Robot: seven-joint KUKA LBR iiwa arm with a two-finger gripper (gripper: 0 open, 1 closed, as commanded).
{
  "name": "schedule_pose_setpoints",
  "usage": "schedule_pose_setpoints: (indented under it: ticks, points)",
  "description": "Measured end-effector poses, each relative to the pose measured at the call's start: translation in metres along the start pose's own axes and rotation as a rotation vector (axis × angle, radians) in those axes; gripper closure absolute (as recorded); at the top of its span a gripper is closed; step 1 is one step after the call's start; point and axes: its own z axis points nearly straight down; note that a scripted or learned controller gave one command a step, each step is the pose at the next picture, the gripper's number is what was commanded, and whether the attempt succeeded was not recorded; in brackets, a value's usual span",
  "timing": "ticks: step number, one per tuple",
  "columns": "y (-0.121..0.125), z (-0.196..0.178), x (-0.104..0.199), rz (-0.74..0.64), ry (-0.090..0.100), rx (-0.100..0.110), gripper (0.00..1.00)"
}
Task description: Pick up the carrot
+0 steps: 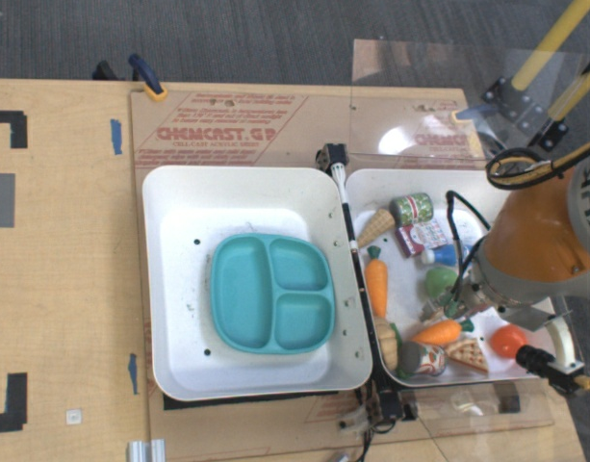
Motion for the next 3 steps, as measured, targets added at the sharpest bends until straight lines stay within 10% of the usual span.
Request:
schedule_pose_setpoints:
  ticks: [1, 2, 3]
  points:
    - [0.0, 0.001, 0.0, 0.0, 0.001, 0.001, 0.0]
    - [0.086, -0.108, 0.046, 0.101, 0.002, -0.006, 0.0]
    - [0.089, -0.079, 0.096, 0.124, 0.006, 0.01, 0.0]
